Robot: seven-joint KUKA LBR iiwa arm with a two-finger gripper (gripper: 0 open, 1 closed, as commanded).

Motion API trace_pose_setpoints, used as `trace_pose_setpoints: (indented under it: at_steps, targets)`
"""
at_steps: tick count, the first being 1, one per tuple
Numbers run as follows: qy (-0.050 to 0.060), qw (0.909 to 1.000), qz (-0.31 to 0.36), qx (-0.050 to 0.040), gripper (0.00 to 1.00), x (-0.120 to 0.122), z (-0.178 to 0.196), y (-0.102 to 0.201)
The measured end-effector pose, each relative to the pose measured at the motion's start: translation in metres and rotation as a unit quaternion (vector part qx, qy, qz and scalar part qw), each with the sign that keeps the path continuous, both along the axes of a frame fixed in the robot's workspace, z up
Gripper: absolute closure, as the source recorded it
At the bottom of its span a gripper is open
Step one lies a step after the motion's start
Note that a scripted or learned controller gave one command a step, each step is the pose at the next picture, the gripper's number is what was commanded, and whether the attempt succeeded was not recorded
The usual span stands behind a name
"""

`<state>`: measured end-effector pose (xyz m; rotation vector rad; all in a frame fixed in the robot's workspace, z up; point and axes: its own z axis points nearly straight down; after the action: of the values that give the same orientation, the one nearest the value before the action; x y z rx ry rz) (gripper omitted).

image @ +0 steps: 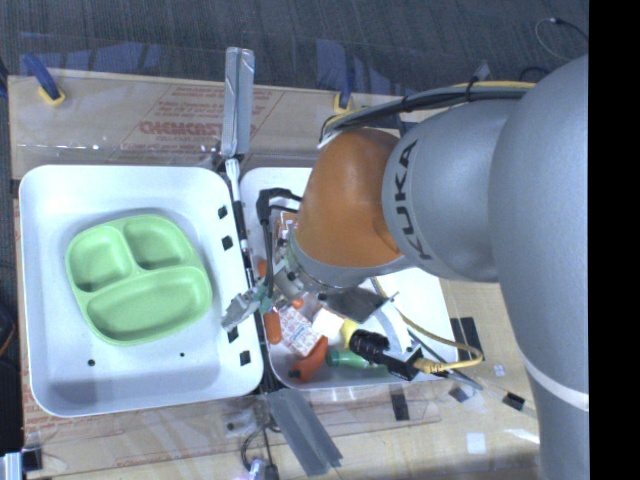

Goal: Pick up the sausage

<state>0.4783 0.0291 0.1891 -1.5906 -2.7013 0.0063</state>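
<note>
Camera view | bench (120, 118) bears two white bins | tool (268, 296) grip: cannot tell

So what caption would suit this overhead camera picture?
Grey arm reaching into the cluttered right bin beside a green divided tray in the left bin.

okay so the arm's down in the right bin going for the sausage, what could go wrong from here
1. The sausage lies packed among other items, touching a green-handled tool and a white packet, so the hand may catch the wrong thing or come up with nothing.
2. The hand sits close to the divider between the bins, so it may well bump that wall.
3. The arm hides much of the right bin, so checking the result is hard.
</note>
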Motion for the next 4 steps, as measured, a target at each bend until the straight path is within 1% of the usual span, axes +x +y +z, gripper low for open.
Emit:
trace_pose_setpoints:
  at_steps: [1,2,3,4]
  targets:
    - [-0.001,1.0000,-0.001,0.0002,0.00,-0.002,0.000,-0.080]
    - [-0.001,0.9999,0.013,0.0001,0.00,-0.001,0.000,-0.013]
    - [-0.001,0.9997,0.026,0.0003,0.00,-0.002,0.000,-0.077]
    - [-0.002,1.0000,0.007,-0.0002,0.00,0.000,0.000,-0.012]
